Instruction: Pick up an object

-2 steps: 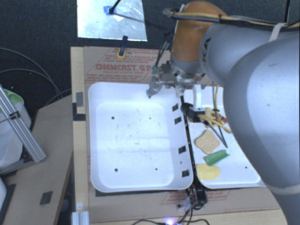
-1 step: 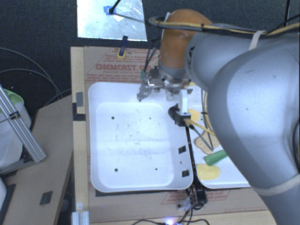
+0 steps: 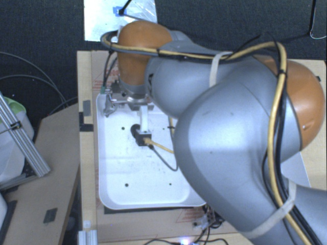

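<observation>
Arm [image 3: 230, 126] reaching over the left bin [image 3: 127, 188], gripper [image 3: 110, 105] at its far left corner.
Gripper state, open or closed: cannot be determined. The arm covers the bin's right side; object location cannot be determined.

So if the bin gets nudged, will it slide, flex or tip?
The bin looks like thin moulded plastic with a low wall and rounded corners: probably light, its rim somewhat flexible. It lies flat on the bench with a broad base, so it should slide rather than tip.
</observation>
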You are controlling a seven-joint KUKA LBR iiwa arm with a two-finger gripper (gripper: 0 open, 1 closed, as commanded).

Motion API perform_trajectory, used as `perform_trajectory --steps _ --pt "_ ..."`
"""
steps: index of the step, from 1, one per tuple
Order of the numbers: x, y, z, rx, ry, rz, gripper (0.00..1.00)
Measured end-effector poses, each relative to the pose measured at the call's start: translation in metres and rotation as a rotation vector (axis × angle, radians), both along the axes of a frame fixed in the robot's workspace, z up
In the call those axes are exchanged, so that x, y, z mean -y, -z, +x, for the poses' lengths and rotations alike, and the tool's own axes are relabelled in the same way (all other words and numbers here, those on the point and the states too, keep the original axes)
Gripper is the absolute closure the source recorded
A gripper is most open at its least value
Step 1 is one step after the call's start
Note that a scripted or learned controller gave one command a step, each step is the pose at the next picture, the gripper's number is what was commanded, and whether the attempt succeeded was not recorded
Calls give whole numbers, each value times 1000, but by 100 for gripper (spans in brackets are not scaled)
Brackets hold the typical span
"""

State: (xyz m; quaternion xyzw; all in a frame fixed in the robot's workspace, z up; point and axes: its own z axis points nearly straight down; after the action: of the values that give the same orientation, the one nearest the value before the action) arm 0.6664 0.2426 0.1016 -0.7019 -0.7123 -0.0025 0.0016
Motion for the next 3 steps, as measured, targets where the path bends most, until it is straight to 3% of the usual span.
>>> perform_trajectory --steps 1,2,3 --pt "9 -14 3 3 8 -4 100" --pt "68 -115 4 6 18 -5 100" --pt "99 -111 3 0 17 -7 100"
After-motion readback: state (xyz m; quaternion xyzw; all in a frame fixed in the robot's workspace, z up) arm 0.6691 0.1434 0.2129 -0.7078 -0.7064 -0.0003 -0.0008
